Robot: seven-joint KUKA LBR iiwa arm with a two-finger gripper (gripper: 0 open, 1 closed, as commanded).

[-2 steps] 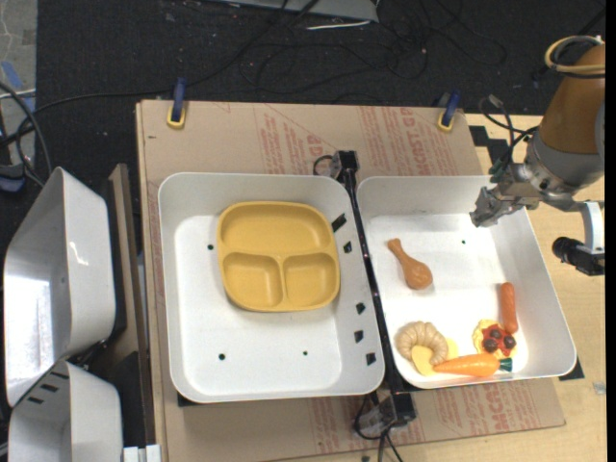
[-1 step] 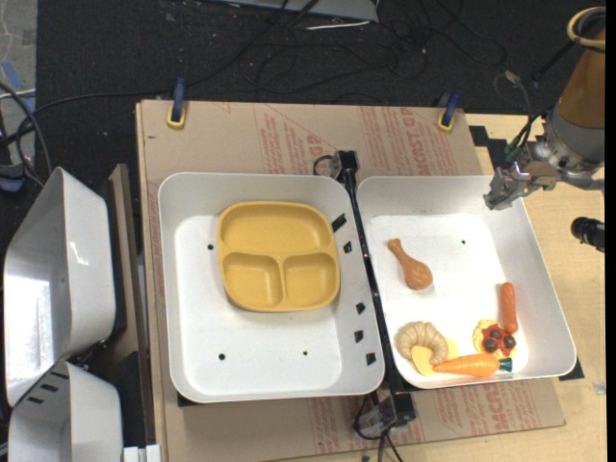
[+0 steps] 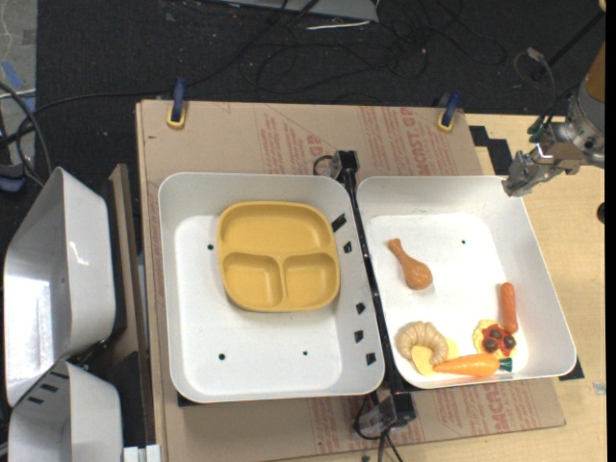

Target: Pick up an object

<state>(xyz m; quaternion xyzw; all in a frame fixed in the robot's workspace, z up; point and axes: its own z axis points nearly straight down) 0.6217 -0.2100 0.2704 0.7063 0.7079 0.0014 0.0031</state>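
The pincer (image 3: 521, 174) hangs above the right bin's (image 3: 539, 258) far corner; I cannot tell how it is set. The toy chicken leg (image 3: 410, 264) lies in the bin, well apart from it, toward the yellow plate (image 3: 279, 256).

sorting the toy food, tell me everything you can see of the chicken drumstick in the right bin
The drumstick looks like a plastic toy, orange-brown and smooth. It lies flat on the floor of the right bin, near the middle, thin bone end toward the upper left, fat meat end toward the lower right. Nothing touches it; the other food sits apart, nearer the front edge.
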